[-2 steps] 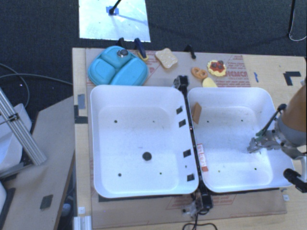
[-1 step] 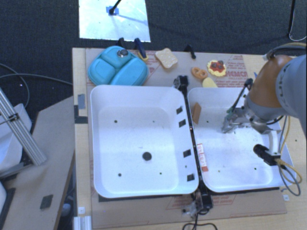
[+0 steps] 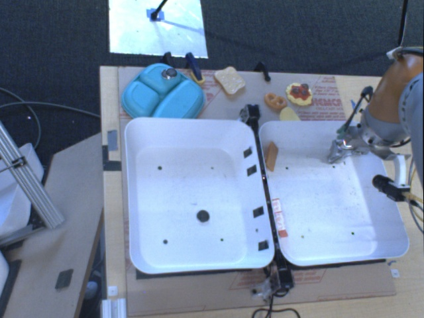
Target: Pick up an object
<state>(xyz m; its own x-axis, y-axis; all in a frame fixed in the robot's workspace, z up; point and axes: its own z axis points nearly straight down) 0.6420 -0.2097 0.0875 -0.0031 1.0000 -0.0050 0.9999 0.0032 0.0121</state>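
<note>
Small tan block [image 3: 271, 156] leans by right bin [image 3: 344, 244] divider; looks light, stiff; grip across narrow sides. Hand [image 3: 336, 152] nearby, finger spread unclear.

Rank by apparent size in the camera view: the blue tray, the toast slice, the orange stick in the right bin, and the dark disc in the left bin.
Largest to smallest:
1. blue tray
2. toast slice
3. orange stick
4. dark disc
</note>
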